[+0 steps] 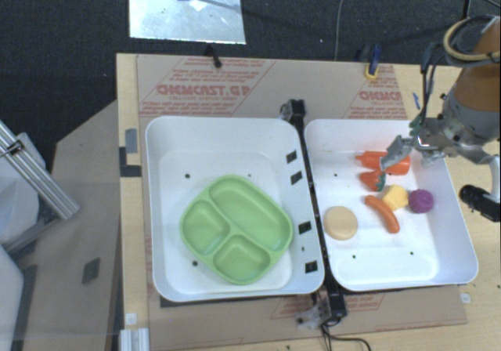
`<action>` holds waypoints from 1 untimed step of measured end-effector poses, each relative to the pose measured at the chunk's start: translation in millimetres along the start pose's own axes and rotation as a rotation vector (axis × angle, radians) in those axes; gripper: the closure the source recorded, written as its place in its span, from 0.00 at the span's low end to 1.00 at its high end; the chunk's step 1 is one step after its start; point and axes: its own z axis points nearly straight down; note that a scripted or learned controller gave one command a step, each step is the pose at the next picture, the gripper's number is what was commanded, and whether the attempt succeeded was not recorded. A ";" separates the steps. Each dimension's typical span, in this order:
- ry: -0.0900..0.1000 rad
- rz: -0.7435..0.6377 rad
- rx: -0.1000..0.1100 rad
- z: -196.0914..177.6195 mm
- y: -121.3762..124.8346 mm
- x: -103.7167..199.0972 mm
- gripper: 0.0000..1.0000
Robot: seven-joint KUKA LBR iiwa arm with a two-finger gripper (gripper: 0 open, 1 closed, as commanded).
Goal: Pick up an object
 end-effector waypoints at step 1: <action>-0.001 -0.003 -0.004 -11.2 1.1 0.0 1.00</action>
